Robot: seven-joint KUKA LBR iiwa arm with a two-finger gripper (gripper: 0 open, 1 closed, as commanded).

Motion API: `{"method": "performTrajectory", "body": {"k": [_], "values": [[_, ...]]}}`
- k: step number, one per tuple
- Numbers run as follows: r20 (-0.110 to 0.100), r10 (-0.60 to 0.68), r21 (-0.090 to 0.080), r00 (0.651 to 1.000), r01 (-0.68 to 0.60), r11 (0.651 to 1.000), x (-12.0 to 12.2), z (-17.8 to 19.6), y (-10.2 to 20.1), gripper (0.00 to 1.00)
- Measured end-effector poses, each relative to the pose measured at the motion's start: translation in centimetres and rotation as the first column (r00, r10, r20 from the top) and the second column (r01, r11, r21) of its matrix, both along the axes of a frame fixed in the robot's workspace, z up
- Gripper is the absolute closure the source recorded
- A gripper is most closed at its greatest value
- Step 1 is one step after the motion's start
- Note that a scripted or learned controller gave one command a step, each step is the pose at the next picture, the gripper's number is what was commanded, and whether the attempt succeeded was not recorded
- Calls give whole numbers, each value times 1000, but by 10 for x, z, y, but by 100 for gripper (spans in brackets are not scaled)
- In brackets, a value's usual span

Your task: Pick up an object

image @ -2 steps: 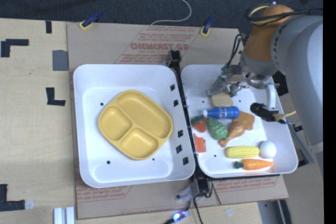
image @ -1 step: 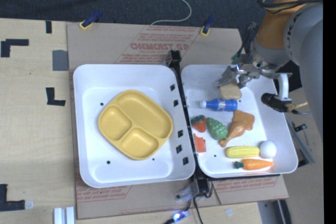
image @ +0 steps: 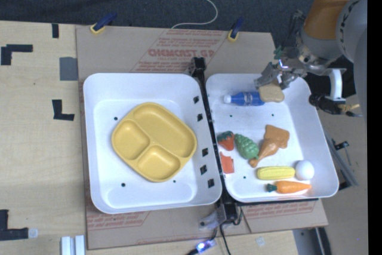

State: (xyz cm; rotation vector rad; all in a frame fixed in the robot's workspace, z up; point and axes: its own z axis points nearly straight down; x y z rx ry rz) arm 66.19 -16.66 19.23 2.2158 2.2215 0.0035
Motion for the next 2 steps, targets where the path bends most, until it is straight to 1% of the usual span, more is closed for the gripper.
{"method": "performTrajectory", "body": {"k": [1, 2], "values": [[-2, -1, 1, 1000, 1, 1000, 1, 34, 1, 100], [-6, 2, 3, 1000, -2, 1000, -29, 43, 49, 100]]}}
